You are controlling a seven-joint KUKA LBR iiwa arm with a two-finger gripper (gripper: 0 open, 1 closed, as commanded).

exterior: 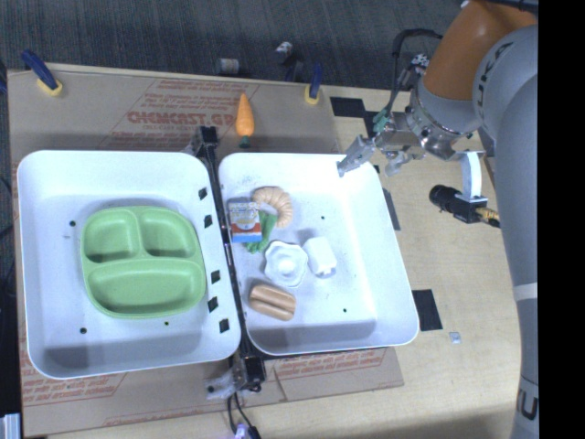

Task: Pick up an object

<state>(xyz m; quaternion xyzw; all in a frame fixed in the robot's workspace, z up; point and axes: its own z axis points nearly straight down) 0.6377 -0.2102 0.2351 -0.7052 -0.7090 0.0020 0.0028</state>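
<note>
Gripper (358, 161) at 1 o'clock corner of right bin (388, 286), over the rim; jaw state can't tell. Nothing seen between fingers. Objects mid-bin: croissant (275, 201), snack packet (243, 219), white cup (285, 263), white cylinder (320, 255), hot dog bun (272, 301) at 7 o'clock. Green divided plate (142, 262) in left bin (46, 245).

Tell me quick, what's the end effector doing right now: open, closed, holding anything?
End effector: over the right bin's far right corner, nothing visibly held; open or closed cannot be told.
</note>
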